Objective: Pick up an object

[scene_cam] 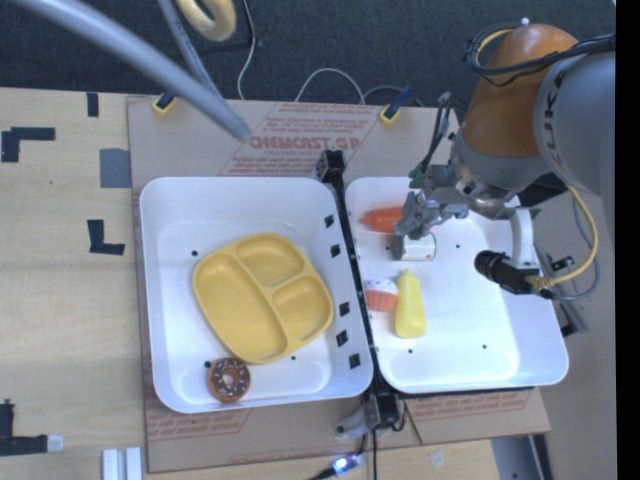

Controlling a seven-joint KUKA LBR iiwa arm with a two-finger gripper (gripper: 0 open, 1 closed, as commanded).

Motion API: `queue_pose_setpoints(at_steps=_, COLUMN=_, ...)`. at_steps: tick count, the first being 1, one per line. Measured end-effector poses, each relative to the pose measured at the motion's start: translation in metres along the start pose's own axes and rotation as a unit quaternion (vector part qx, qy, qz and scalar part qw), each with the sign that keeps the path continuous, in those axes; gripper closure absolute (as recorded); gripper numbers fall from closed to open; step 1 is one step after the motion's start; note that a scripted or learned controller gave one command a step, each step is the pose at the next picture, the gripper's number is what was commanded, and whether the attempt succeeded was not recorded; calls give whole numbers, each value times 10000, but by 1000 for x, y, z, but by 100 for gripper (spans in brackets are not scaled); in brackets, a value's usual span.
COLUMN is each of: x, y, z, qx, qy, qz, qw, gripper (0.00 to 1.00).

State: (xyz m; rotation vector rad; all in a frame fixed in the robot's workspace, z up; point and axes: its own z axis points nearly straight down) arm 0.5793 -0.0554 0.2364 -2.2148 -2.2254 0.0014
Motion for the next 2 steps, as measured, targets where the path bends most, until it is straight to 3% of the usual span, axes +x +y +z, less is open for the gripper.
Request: queue_pose_setpoints(at_steps=2, x=105, y=-20, z=-7, qx=3, qy=6, qz=-12, qw=10000, gripper=100)
